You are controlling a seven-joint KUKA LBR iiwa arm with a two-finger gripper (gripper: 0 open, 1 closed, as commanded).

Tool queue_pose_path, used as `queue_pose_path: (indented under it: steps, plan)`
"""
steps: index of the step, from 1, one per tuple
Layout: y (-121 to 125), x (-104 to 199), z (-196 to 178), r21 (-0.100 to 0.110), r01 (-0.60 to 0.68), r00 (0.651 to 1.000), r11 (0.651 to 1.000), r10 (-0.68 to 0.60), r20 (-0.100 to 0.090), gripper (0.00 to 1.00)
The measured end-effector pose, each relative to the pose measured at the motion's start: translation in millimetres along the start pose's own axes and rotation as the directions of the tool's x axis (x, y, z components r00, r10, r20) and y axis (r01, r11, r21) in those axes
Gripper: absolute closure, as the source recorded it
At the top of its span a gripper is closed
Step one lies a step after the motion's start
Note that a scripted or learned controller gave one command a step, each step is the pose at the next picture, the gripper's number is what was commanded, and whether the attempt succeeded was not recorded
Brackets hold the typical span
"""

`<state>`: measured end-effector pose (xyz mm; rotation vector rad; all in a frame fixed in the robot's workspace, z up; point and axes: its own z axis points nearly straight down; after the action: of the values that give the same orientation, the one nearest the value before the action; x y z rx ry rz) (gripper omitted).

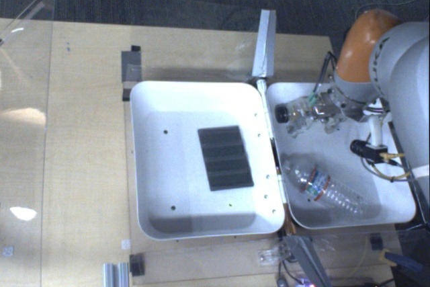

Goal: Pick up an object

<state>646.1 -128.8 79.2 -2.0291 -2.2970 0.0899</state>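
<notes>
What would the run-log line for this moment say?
gripper: over right bin, far end | plastic bottle: lying in right bin | dark ridged block: left bin

Even overhead light falls on my bench, bright enough to bleach the two shallow white plastic bins (144,144) nearly featureless. A soft grey shadow pools along the near wall of the bin far to the left of my jaws. Glare smears the clear acrylic sheet (27,124) beyond it. The clear crumpled plastic bottle (326,188) just below my jaws glints. The whole picture is slightly soft and grainy.
</notes>
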Motion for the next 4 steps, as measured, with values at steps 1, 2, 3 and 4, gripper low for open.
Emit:
queue_pose_path:
  steps: [1, 2, 3, 4]
  plan:
    - [-78, 2, -2, -0.100, 0.159, 0.987, 0.982, -0.156, 0.036, 0.00]
    - [-153, 33, 5, -0.100, 0.222, 0.975, 0.970, -0.218, 0.044, 0.00]
    - [-111, 53, 1, -0.105, 0.083, 0.996, 0.991, -0.080, 0.029, 0.00]
    - [-30, 25, -5, -0.101, 0.096, 0.995, 0.990, -0.094, 0.030, 0.00]
